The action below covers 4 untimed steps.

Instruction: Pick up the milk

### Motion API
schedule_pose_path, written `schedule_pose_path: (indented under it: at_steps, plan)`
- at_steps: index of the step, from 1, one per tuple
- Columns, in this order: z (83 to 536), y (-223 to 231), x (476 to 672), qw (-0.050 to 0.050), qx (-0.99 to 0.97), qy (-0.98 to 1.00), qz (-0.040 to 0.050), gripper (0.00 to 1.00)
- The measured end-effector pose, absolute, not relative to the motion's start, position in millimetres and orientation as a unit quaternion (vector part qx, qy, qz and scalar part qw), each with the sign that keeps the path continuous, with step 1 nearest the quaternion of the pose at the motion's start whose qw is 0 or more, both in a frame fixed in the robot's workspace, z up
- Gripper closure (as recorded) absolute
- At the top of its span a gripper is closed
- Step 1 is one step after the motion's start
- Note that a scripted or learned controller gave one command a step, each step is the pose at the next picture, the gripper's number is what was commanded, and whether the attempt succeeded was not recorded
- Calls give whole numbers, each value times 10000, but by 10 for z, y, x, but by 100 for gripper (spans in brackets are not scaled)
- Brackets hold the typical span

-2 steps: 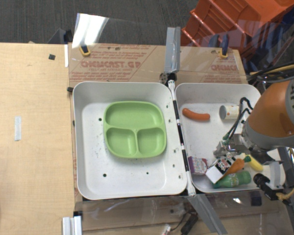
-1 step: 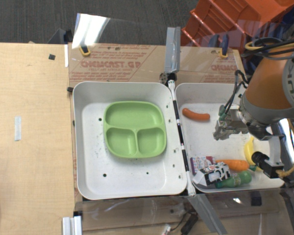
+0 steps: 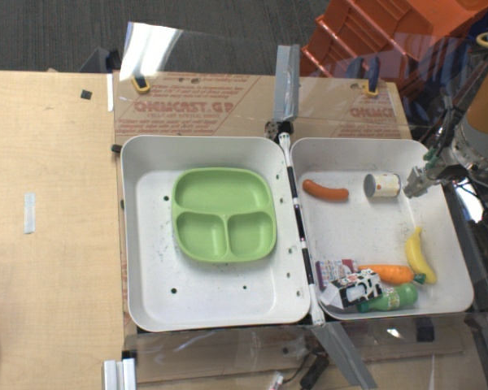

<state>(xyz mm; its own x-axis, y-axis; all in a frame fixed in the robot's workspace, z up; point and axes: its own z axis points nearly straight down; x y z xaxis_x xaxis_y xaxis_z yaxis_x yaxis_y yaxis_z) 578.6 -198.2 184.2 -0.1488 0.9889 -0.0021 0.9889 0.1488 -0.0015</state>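
I found the milk [image 3: 359,285], a small, probably light, crushable carton, lying in the right bin's [image 3: 459,242] near corner against the green bottle [image 3: 388,298]. My tool [image 3: 416,184] hovered well apart, its opening indiscernible; I'd grip across its flat sides.

Two shallow white plastic bins, left [image 3: 146,242] and right [image 3: 451,242], show a smooth, faintly scuffed finish on a pale, matt wooden bench [image 3: 49,185]. A matt green plastic plate [image 3: 224,214] sits beside glossy toy food: a yellow banana [image 3: 419,256], an orange carrot [image 3: 388,274] and a reddish sausage [image 3: 326,191]. The milk [image 3: 358,288], a carton, looks like printed card with a slight sheen. Brown printed cardboard [image 3: 228,104] lies dull behind, under clear glossy plastic sheeting [image 3: 150,51]. The gripper [image 3: 416,182] looks like grey metal.
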Motion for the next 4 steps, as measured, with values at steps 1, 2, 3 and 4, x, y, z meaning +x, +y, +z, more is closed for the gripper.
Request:
schedule_pose_path:
  at_steps: [1,2,3,4]
  plan:
    - [2058,-1001,5732,-7,6656,7463,-12,100]
    - [2159,-2232,5891,13,5918,8061,-7,100]
    - [2560,-1005,5602,-2,5858,8105,-5,100]
    - [2422,-382,5584,-10,6059,7955,-12,100]
